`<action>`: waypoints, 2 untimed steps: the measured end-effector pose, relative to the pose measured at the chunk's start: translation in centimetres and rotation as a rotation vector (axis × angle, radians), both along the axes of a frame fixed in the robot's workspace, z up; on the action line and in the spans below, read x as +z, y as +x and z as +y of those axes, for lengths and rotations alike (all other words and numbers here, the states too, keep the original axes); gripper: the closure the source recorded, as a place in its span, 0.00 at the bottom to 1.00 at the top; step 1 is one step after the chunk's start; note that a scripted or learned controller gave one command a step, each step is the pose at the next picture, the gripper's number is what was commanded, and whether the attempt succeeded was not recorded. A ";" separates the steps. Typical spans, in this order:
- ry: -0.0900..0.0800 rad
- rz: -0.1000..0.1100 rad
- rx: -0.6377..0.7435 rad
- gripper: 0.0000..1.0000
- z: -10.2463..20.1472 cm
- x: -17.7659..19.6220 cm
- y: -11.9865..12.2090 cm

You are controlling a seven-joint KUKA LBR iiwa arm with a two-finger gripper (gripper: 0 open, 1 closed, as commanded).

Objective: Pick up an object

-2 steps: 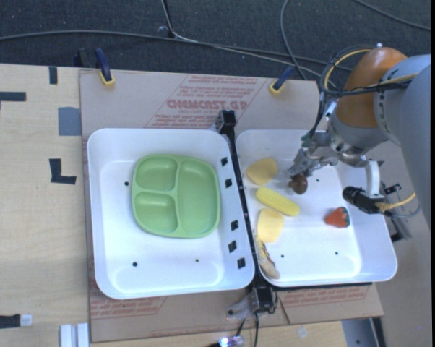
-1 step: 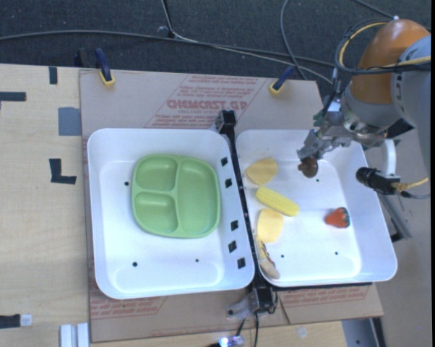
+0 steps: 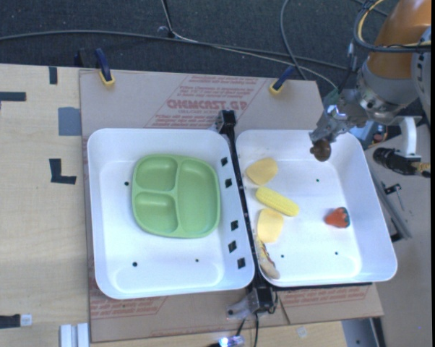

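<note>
My claw (image 3: 321, 147), upper right of frame, grips a small brown object (image 3: 321, 150). Hold looks shallow; it may slip into the right bin (image 3: 369, 194).

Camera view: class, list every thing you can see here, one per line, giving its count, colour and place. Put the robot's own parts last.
Bins: two, white, side by side on the bench.
Divided plate: one, green, in the left bin.
Corn cob: one, yellow, middle of the right bin.
Pale yellow pieces: two, above and below the corn.
Strawberry: one, red, right side of the right bin.
Brown item: one, small, at the gripper's tip.
Clamps: two, blue and yellow, on the board's far edge.
Gripper: one, grey, over the right bin's far corner.
</note>
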State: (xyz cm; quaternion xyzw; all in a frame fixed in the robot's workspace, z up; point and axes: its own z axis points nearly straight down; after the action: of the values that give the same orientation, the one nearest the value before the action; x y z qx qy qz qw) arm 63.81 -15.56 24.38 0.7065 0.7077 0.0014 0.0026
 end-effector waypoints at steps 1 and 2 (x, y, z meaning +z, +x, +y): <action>0.001 0.003 0.000 1.00 0.0 5.2 0.1; 0.002 0.009 0.003 1.00 5.2 3.1 -0.6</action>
State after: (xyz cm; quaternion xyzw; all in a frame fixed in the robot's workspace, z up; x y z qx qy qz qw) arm 63.21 -10.32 27.49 0.7055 0.7087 -0.0009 -0.0012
